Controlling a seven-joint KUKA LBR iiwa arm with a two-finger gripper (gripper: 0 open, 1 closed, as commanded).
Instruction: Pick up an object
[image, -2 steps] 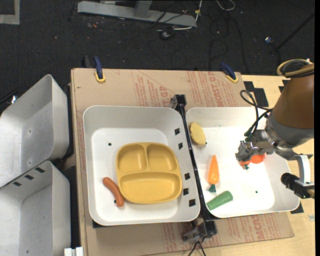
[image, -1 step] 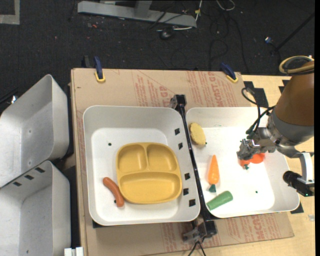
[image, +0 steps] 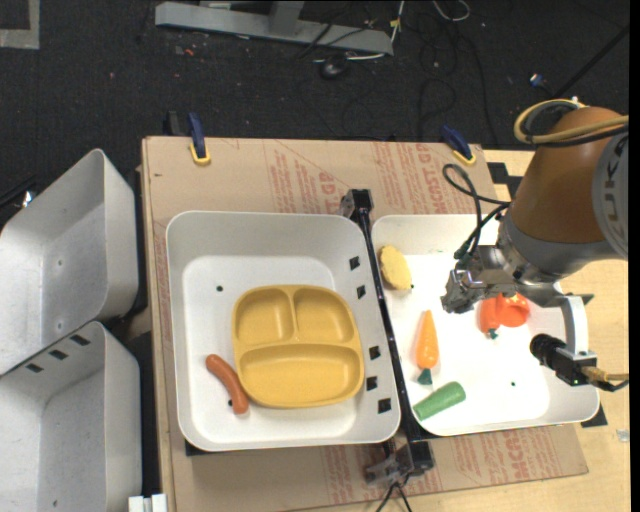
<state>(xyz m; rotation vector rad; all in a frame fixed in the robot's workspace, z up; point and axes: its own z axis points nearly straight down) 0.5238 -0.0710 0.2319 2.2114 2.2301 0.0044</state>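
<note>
The tool (image: 470, 290) sits low over the right-hand bin (image: 540, 400), in the right middle of the frame, at the end of the grey arm (image: 570, 190) with its orange band; it is a dark cluster seen from above, and I cannot tell whether it is spread or pressed together, nor that anything is pinched in it. The nearest thing to pick is a red-orange tomato-like toy (image: 503, 312), just beside the tool, down and to the right of it, partly under the wrist. A toy carrot (image: 427, 340) lies near, down and to the left of the tool, its long axis running nearly up and down the frame with the green end lowest. A yellow corn-like piece (image: 396, 268) lies to the tool's left, by the bin's upper left wall, and a green cucumber-like piece (image: 439, 400) lies tilted toward the lower edge. That makes four toys in the right bin, one of each. The left-hand bin (image: 190, 300) holds one yellow three-compartment tray (image: 296, 345) and one sausage (image: 228, 383) just beside the tray's lower left corner. Two bins share the surface (image: 300, 160).
</note>
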